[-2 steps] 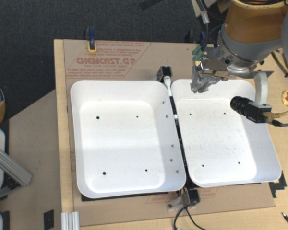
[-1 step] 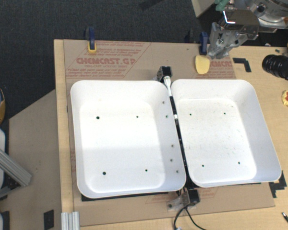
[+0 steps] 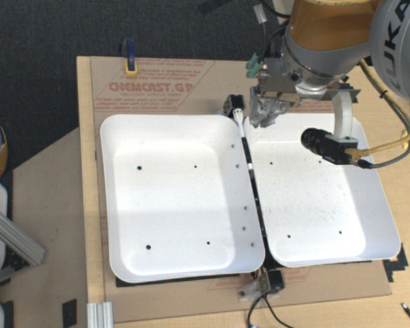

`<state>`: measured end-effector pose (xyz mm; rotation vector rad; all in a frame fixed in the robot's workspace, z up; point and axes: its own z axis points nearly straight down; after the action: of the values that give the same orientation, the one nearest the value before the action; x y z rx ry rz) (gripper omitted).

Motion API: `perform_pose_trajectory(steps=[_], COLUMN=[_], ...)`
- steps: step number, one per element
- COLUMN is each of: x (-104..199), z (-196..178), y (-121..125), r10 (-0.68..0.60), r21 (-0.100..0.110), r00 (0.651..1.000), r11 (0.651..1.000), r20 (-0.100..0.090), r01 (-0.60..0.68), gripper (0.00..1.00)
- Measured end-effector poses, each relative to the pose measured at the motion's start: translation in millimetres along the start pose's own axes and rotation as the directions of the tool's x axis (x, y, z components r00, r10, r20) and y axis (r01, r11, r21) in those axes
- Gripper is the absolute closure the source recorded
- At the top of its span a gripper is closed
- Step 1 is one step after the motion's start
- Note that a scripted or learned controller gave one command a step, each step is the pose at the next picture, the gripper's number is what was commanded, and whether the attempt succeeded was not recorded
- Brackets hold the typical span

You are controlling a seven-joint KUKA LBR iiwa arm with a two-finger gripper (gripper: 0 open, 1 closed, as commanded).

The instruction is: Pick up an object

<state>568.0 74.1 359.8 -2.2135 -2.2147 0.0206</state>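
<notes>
My gripper [image 3: 264, 113] hangs from the grey wrist with the orange band, over the far left corner of the right white bin [image 3: 369, 203]. It is close to the seam where the two bins meet. The left white bin [image 3: 116, 183] lies beside it, showing its white floor with a few small dark dots. The right bin's floor shows fine dark specks. I see nothing between the gripper and the bin floor.
A black cylinder [image 3: 324, 145] on a white bracket juts from the wrist over the right bin, with a yellow cable trailing right. A blue and yellow clamp [image 3: 130, 57] sits at the cardboard's far edge. Small black fittings stand at both ends of the bin seam.
</notes>
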Motion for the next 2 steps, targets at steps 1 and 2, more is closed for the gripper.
perform_pose_trajectory(steps=[1, 2], x=[-87.0, -56.6], z=[-14.5, 73.0], y=[-1.3, 50.0], r10=[0.010, -0.002], r21=[-0.018, -0.008], r00=[1.000, 1.000], r11=[1.000, 1.000], r20=[0.001, -0.003], r01=[-0.010, 0.002], gripper=[1.00, 1.00])
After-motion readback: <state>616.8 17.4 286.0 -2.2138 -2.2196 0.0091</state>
